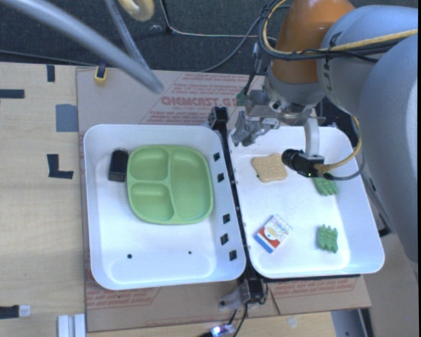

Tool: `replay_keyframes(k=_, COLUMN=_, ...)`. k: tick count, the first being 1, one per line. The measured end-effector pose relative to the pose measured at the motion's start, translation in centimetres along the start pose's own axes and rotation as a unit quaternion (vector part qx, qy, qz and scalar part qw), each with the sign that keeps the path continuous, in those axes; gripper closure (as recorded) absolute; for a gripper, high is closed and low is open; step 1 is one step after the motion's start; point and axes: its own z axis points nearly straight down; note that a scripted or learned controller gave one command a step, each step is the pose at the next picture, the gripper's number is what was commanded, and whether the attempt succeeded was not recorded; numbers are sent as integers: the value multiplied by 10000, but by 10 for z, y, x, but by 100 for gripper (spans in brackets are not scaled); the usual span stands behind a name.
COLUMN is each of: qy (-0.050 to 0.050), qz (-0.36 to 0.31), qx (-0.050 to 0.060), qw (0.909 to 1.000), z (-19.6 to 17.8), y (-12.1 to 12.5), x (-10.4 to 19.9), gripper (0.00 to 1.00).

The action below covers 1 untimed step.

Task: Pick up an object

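Toast slice [269,168], end effector [244,133] above

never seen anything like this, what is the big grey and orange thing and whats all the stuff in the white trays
The big grey and orange shape is a robot arm, reaching in from the right. The picture comes from a single camera fixed above the bench, looking down at a slant.

At the arm's end is its gripper, a small two-finger claw, hanging over the far left corner of the right bin. Nothing can be seen between its fingers, so it is not holding anything that I can see.

On the bench are two shallow white bins side by side. The left bin holds a green divided plate with a small black block beside it. The right bin holds a tan toast-like piece, a small colourful card or packet and two little green toys.
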Motion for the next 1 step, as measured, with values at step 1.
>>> replay_keyframes(k=1, qy=-3, qz=-1, qx=-10, qw=10000, z=-3, y=4, x=52, gripper=100)
